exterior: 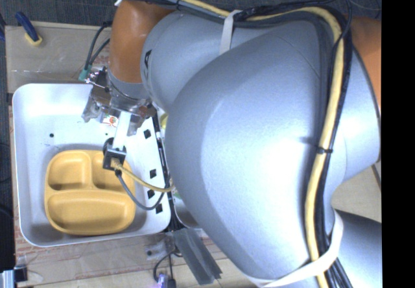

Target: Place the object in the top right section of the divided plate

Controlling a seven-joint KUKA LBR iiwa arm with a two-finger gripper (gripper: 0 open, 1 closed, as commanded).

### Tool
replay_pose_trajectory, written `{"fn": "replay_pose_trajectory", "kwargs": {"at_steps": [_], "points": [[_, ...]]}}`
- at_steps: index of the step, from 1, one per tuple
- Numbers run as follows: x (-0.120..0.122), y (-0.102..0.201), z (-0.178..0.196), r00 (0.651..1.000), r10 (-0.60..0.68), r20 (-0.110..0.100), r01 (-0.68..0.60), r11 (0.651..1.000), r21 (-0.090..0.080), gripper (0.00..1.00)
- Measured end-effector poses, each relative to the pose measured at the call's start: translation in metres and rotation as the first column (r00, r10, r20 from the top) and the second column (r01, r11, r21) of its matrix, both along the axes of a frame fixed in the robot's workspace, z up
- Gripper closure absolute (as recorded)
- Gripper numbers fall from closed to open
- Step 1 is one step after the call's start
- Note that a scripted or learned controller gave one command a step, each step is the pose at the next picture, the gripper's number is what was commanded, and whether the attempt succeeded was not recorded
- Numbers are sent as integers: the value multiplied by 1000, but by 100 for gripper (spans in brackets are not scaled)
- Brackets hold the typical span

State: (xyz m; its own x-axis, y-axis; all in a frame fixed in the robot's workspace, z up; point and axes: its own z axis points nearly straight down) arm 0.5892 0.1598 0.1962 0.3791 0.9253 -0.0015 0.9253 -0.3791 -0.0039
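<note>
A yellow divided plate (78, 205) lies in the left white bin (26, 118), toward its front. It has two small sections at the back and one long section in front. My gripper (107, 111) hangs over the bin just behind the plate's back right section (104, 176), part of which is hidden by the robot's own hardware. A small red and white spot (111, 120) shows at the gripper; I cannot tell what it is. The arm's grey body hides everything right of the plate.
A blue and yellow tool (28, 28) lies on the bench beyond the bin's far left corner. A small dark speck (52, 135) sits on the bin floor behind the plate. The arm's bulk (259, 137) covers the right bin.
</note>
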Motion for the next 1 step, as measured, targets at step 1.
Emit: {"fn": "replay_pose_trajectory", "kwargs": {"at_steps": [1], "points": [[1, 60, -85, 995, 97, 1, -97, 995, 0, 0]]}}
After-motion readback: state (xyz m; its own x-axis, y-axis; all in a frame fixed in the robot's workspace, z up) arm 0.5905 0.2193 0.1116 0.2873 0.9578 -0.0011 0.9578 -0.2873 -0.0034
